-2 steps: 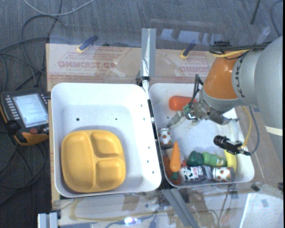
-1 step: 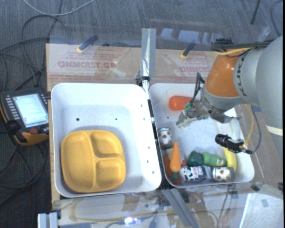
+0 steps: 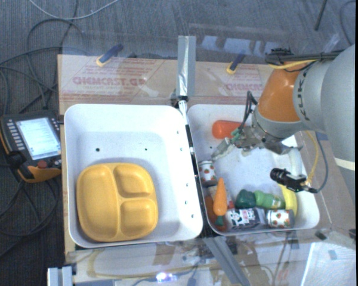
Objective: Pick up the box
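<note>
- Two shallow white bins sit side by side on the bench; the left bin (image 3: 167,115) carries a yellow divided tray (image 3: 116,201) in its near left part, lying flat and well apart from everything the task concerns.
- Along the near wall of the right bin (image 3: 310,216) the small goods are crowded, probably because loose items slide there: a carton with a black-and-white cow pattern (image 3: 246,217), which I take to be the box, lies on its side, touching a green item (image 3: 259,199) behind it and a spotted can (image 3: 278,218) to its right.
- Just left of it a toy carrot (image 3: 219,196) points away from the near wall, and a small can (image 3: 207,171) stands by the dividing wall.
- Farther in, the gripper (image 3: 231,142) hangs over the bin's middle with its fingers spread and nothing between them, well apart from the box.
- At the far end an orange-red item (image 3: 225,128) lies just beyond the fingers.
- Judging from this, the pick has not begun; the arm needs to travel nearward.
</note>
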`<move>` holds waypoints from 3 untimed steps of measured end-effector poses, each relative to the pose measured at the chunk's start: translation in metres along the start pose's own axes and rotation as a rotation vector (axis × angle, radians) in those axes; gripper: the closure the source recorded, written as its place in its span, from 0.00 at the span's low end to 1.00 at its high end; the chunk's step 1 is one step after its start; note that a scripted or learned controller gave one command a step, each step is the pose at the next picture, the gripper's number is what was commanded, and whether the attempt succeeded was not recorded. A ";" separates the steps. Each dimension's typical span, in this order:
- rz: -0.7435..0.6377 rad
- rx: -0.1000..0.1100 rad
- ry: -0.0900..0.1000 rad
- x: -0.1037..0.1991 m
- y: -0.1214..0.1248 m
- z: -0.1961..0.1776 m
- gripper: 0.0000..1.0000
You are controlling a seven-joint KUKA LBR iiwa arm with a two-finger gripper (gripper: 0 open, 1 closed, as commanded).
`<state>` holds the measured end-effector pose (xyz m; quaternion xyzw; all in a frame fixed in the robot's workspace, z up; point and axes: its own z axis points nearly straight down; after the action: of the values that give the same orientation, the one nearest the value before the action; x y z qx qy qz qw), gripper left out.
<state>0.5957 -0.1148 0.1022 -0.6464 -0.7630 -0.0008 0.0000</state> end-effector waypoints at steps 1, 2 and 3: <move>0.121 0.062 0.023 -0.044 0.056 0.018 0.00; 0.099 0.052 -0.013 -0.020 0.058 0.016 0.00; -0.026 -0.008 -0.006 0.019 -0.020 0.012 0.00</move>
<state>0.5728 -0.0994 0.0902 -0.6365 -0.7713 -0.0019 -0.0047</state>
